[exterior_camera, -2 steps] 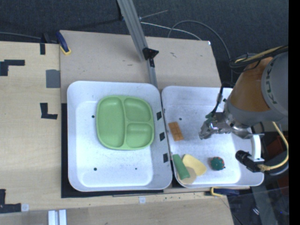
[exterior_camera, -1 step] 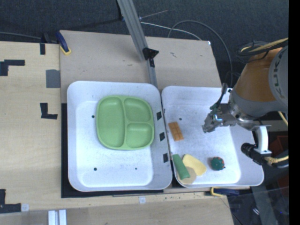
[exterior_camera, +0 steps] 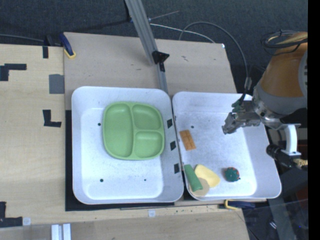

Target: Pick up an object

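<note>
Hanging over the right bin (exterior_camera: 260, 181), the gripper (exterior_camera: 231, 125) sits near that bin's upper right part, above bare white floor; whether its fingers are spread or closed cannot be told, and nothing is seen between them. 4 objects lie lower in the same bin: an orange block (exterior_camera: 187, 140) toward the left, a green piece (exterior_camera: 192, 178) touching a yellow object (exterior_camera: 207, 175) at the front, and a small green ball (exterior_camera: 231, 174) beside them. A green divided plate (exterior_camera: 133, 130) fills the left bin (exterior_camera: 85, 184)
</note>
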Motion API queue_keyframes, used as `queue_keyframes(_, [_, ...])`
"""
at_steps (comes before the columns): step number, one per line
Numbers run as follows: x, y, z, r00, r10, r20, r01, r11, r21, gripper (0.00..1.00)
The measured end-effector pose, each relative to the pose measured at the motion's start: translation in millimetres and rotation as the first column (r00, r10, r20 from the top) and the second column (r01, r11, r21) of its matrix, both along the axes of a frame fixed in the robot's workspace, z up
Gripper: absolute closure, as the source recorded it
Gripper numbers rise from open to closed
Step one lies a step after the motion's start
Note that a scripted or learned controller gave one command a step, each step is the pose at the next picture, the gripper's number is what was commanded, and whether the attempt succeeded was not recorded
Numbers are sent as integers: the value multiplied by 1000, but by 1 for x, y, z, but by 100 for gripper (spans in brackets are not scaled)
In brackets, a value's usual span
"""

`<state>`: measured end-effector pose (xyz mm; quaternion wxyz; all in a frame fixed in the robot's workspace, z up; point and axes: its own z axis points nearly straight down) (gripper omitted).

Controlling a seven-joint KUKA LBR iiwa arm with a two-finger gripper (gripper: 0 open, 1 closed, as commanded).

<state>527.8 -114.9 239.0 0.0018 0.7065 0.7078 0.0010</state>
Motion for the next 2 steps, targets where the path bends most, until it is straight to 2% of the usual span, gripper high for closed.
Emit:
queue_keyframes(1, [10, 55, -11, 1000, 5, -6, -5, 1000, 2, 100])
queue_keyframes(2, [23, 99, -7, 1000, 5, -5, -5, 1000, 2, 100])
